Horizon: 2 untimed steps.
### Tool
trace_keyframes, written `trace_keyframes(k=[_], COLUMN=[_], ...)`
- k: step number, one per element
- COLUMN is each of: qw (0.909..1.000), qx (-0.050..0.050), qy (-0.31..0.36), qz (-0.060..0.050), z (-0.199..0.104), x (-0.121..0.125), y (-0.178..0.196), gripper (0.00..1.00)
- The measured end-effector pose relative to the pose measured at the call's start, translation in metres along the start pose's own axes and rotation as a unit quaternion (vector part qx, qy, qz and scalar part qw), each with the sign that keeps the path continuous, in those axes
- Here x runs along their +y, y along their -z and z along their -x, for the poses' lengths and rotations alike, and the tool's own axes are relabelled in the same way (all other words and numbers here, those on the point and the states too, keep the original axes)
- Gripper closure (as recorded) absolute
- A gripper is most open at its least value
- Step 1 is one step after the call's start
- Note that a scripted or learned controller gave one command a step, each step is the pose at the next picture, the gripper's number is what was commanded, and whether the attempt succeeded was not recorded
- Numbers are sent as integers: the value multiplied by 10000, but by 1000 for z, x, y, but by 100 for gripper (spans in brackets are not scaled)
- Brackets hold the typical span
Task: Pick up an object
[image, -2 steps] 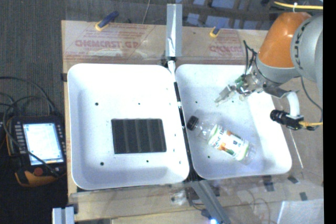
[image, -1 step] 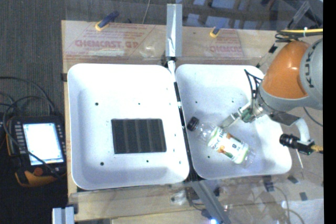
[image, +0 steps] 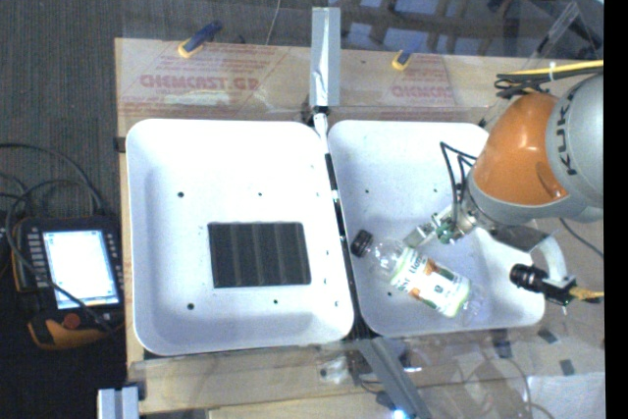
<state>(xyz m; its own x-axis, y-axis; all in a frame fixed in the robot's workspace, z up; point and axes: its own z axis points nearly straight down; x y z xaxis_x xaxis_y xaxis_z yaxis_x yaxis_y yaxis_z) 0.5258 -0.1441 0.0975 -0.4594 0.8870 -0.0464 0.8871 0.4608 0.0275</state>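
Bench (image: 226, 83): pale wooden board filling the middle of the frame, with two shallow white bins side by side on it. Left bin (image: 167, 172): centre-left of the frame, holding a dark ribbed rectangular pad (image: 259, 254) that lies flat a little below its middle. Right bin (image: 392, 172): centre-right of the frame, holding a clear plastic bottle (image: 417, 274) that lies on its side in the lower part of the bin. Bottle's long axis: a diagonal from upper left to lower right; its dark cap (image: 360, 241) points to the upper left, toward the wall between the bins, and its base points to the lower right corner of the bin. A white label with green and orange print wraps the bottle's lower half. Arm (image: 549, 162): grey with an orange band, entering from the right edge of the frame and bent over the right bin. Gripper (image: 444, 229): just above and to the right of the bottle's shoulder, close beside it; whether it touches the bottle cannot be told. Jaws: cannot tell how far open, nor whether they have hold of anything.
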Motion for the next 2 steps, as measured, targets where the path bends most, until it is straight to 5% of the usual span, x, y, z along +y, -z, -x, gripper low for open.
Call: trace_keyframes(k=[2], qw=[9930], qx=[-151], qy=[-1171], qz=[90], z=[-17], x=[-17], y=[7], gripper=[0])
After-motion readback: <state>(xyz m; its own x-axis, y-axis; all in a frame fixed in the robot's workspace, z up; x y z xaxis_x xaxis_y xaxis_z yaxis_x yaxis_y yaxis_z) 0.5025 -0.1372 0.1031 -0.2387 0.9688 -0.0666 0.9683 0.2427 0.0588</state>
